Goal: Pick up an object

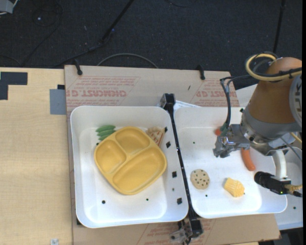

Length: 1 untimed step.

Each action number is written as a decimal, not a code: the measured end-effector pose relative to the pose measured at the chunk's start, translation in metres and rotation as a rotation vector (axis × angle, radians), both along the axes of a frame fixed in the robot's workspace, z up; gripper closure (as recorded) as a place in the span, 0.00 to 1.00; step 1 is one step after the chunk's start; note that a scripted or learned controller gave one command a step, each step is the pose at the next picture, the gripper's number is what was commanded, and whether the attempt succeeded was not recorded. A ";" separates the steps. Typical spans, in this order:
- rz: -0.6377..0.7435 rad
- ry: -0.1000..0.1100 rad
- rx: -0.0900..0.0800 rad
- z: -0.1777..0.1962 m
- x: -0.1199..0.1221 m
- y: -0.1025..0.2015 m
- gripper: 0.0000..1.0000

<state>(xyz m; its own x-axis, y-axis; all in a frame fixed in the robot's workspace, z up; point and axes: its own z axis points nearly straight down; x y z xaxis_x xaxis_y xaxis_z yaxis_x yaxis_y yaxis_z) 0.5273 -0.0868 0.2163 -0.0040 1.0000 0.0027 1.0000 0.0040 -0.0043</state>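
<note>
In the right bin [209,211] lie a round chocolate-chip cookie [200,178], a yellow corn-like piece [234,187] and an orange carrot-like stick [249,160] beside the arm. A small red-orange bit [219,132] shows just left of the wrist. My gripper [223,150] hangs over the right bin's middle, above and to the right of the cookie, left of the orange stick. Its fingertips point down at the bin floor and I cannot make out anything between them.
The left bin [86,198] holds a yellow divided plate [130,160], a green leafy piece [105,131] at its upper left and a tan waffle-like piece [155,134] at its upper right. A black divider [176,160] separates the bins. A black cable [227,103] loops by the arm.
</note>
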 end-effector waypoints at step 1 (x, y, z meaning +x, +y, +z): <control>0.002 -0.002 0.000 0.010 0.002 0.055 1.00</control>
